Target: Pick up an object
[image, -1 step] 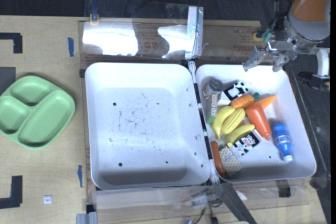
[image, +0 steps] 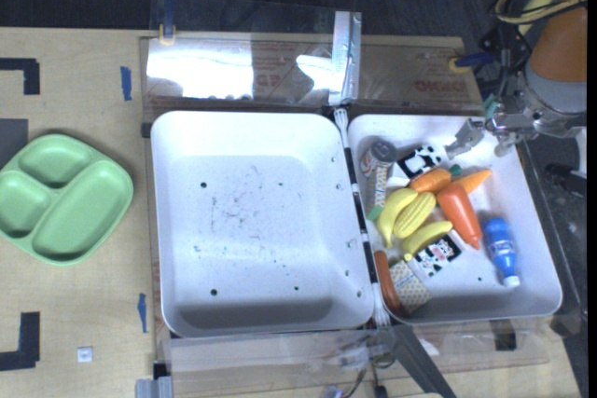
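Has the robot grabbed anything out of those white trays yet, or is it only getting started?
Nothing looks picked yet. The bananas, carrot and blue bottle all lie in the right bin. The gripper is at that bin's upper right corner with no object seen in it. The whole pick is left: settle on an object, grip it and lift it.

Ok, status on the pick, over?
Gripper above right bin's far edge, nothing between fingers. Carrots, bananas, blue bottle clustered in bin, none lifted.
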Robot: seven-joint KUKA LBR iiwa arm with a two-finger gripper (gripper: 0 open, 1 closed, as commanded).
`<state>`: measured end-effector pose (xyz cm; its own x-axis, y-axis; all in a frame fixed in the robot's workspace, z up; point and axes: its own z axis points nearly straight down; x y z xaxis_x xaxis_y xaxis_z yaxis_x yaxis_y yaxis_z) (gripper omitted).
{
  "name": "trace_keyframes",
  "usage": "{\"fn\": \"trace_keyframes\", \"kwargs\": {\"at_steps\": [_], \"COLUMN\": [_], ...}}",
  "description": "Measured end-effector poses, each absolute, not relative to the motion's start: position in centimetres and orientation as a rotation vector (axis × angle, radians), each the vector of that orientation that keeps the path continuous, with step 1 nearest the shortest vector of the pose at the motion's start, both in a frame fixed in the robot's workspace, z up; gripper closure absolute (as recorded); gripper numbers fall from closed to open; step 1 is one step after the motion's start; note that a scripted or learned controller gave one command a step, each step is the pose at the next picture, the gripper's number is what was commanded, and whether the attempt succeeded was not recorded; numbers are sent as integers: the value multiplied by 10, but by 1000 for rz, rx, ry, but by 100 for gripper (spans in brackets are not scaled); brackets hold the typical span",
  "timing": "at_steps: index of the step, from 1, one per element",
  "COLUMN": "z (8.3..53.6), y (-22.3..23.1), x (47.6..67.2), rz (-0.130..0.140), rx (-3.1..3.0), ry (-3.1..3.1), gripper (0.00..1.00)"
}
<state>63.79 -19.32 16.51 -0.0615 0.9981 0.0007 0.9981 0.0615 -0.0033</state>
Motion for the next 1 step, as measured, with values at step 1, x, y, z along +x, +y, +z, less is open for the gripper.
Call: {"fn": "trace_keyframes", "kwargs": {"at_steps": [1], "z": [96], "y": [-210], "x": [634], "rz": [-17], "rx": [-2225], "ry": [-2210], "gripper": [0]}}
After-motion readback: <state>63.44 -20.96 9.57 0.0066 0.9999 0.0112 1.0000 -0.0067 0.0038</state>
